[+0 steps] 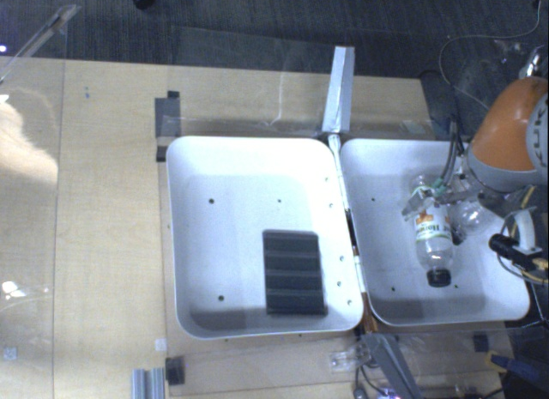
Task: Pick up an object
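A clear plastic bottle [432,236] with a white label and a black cap lies in the right bin [377,217], cap toward the near edge. A black ribbed block [293,272] rests flat in the left bin [214,174], near its front right. My gripper [452,197] hangs low over the bottle's upper end, below the orange band [506,136] of the arm. Gripper parts and the clear plastic blend together there, so I cannot make out whether anything is held.
A metal divider post [340,88] stands behind the seam between the two bins. Cables and a yellow-black connector [515,256] sit at the right bin's right side. The wooden bench [86,243] spreads to the left.
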Tool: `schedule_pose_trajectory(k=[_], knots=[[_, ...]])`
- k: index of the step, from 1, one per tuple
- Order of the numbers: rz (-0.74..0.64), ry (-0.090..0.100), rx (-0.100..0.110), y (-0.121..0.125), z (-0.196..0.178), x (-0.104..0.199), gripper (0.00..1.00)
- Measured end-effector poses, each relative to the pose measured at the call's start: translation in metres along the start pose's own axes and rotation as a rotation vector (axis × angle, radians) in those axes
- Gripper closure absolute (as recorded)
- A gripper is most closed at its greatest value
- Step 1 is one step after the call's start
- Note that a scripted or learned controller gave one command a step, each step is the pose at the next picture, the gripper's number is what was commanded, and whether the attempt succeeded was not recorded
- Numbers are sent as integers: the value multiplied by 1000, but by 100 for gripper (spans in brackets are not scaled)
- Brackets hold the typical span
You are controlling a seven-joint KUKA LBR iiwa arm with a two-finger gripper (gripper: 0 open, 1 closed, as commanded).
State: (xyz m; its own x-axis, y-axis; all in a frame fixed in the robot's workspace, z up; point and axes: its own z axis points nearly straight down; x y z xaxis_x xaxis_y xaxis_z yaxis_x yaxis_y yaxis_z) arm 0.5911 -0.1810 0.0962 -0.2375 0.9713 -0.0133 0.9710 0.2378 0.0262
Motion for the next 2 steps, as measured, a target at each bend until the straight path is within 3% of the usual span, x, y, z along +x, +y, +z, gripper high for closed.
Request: schedule_pose_trajectory(k=[1, 2], knots=[[-1, -2, -8, 3, -12, 0, 100], [-108, 13, 20, 77, -78, 29, 100]])
